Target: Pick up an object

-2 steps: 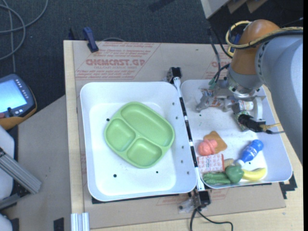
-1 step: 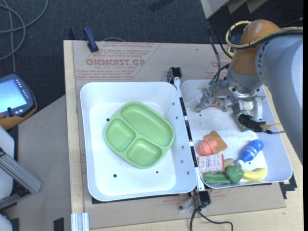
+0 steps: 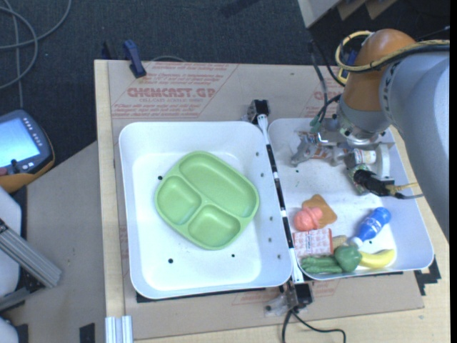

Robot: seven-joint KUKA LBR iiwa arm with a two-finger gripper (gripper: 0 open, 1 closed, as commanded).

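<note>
My gripper (image 3: 327, 156) hangs over the back of the right bin (image 3: 413, 213), open, with bare bin floor between its fingers. Several small objects lie at the front of that bin, all apart from the gripper. They are an orange and pink toy (image 3: 313, 214), a blue and white bottle (image 3: 373, 224), a yellow banana (image 3: 378, 259), a green pepper (image 3: 348, 256), a flat green piece (image 3: 320, 265) and a red and white packet (image 3: 313, 241). The toy is the nearest, a short way in front of the gripper.
A green divided plate (image 3: 207, 200) lies in the middle of the left bin (image 3: 143, 249). A ridge (image 3: 275, 184) where the two bin walls meet separates the bins. A blue clip (image 3: 133, 57) sits at the bench's back left. Cables trail from the wrist.
</note>
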